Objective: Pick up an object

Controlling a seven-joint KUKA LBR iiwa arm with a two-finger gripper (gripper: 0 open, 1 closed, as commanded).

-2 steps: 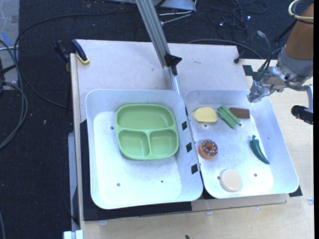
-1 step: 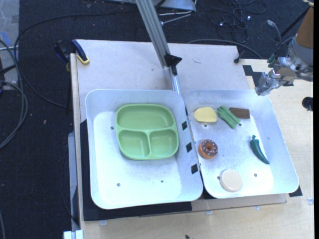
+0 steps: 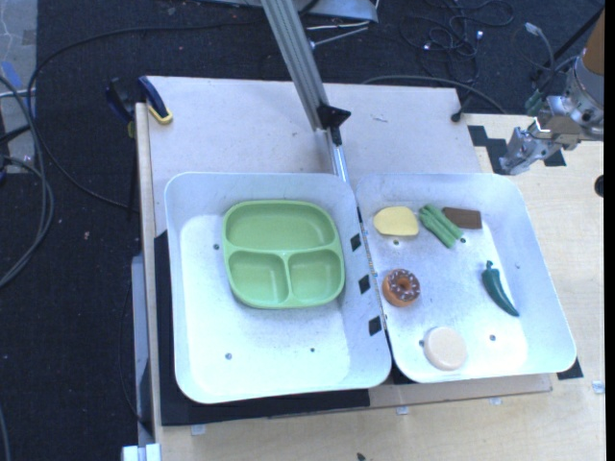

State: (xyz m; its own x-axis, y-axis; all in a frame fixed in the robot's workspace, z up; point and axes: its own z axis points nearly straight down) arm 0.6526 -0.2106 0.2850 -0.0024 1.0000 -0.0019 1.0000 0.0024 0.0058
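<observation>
Arm parked off the far right of the bins, nothing in its grip that can be seen.

Gripper [image 3: 514, 152] hangs over bare bench beyond the right bin's [image 3: 538, 257] far right corner; how far open, cannot tell (too small, blurred). Right bin holds a yellow piece [image 3: 396, 222], green stalks [image 3: 440, 226] touching a brown block [image 3: 462, 218], a donut [image 3: 401, 287], a green pepper [image 3: 500, 289] and, nearest, a pale round disc [image 3: 446, 348]. Left bin [image 3: 192, 344] holds a green divided plate [image 3: 284, 254].
</observation>
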